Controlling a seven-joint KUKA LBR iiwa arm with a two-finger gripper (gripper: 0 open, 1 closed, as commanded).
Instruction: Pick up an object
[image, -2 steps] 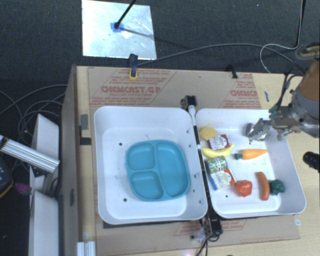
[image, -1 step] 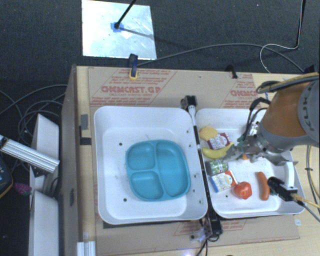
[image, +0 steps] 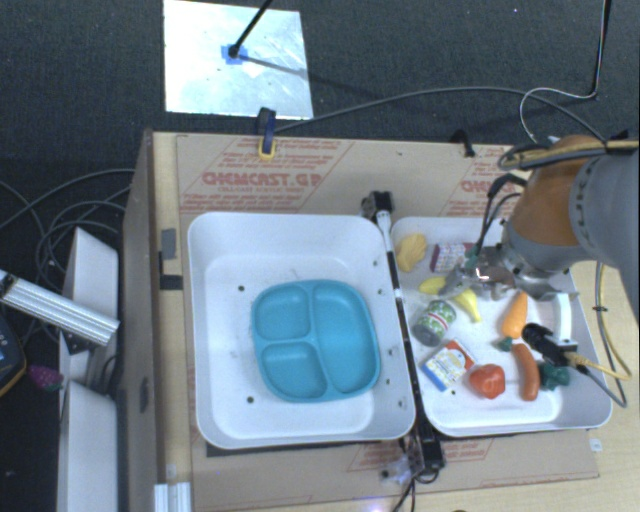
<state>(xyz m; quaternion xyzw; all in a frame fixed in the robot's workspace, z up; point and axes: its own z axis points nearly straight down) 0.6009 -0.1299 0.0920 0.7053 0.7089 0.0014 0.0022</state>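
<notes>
Hovering with the pincer (image: 478, 272) low in the right bin (image: 585, 405), toward its back part, just above a yellow banana-like piece (image: 466, 302) and near a small packet (image: 450, 257). Not being able to tell if wide or narrow there, because of the dark blur under the grey wrist; seeing nothing clearly gripped. Probably aiming at the yellow banana-like piece, as lying closest and quite free on top. Minding the crowd around it: a green can (image: 435, 320) just beside, an orange carrot (image: 514, 313) on the other side, a lemon-like thing (image: 411, 250) near the divider, a red tomato (image: 487, 381) and a small carton (image: 447, 365) nearer the front. Reaching nowhere near the left bin (image: 215, 400), bearing a blue divided plate (image: 315, 338), flat and surely hard to pinch.
</notes>
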